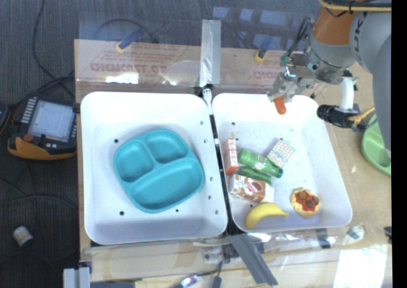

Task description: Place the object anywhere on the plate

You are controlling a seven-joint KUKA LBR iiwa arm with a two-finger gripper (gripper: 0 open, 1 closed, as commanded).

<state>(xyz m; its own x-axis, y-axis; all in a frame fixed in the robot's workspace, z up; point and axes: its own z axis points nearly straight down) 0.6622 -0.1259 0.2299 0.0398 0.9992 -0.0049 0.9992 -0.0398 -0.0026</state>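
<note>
The plate [159,169], a blue one with 3 compartments, sits in the left bin [95,153] with nothing on it, so the placing is not yet done. Which object is meant is not certain. A small orange thing [280,106] shows right at the tip of the jaws [280,97], at the far rim of the right bin [331,153], and it may be an item held there or part of the tool itself; I cannot tell which, nor whether the jaws are open or closed. If it is a held item, the pick is done and what is left is the carry across the divider [215,147] and the release over the plate. If not, the whole task is left, starting with a pick. The other candidates lie lower in the right bin, well apart from the jaws: a red carton [230,155] beside the divider, a green bottle [259,163] lying on its side next to it, a small patterned packet [280,152], a pink and white box [247,187], a banana [265,214] and a round red-topped pastry [305,201] near the front rim. The arm [346,20] hangs over the far right corner of the worktop [356,172], with the plate well off to its left.
</note>
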